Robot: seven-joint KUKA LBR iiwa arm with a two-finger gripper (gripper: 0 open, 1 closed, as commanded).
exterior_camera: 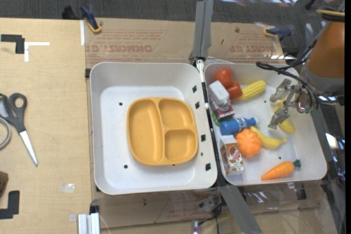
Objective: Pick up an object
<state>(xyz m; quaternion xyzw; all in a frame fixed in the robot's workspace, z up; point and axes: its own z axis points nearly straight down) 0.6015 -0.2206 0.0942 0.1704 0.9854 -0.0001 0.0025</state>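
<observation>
We see bright, even overhead light, with soft shadows inside the white bins (104, 134). Glare streaks the floor at one o'clock. Focus is sharp centrally, slightly soft at edges.

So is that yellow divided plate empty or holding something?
Empty: the plate in the left bin shows bare yellow in all three compartments.

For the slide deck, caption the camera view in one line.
KUKA arm's gripper hovers open over the toy-food bin beside the corn; divided yellow plate sits in the left bin.
</observation>
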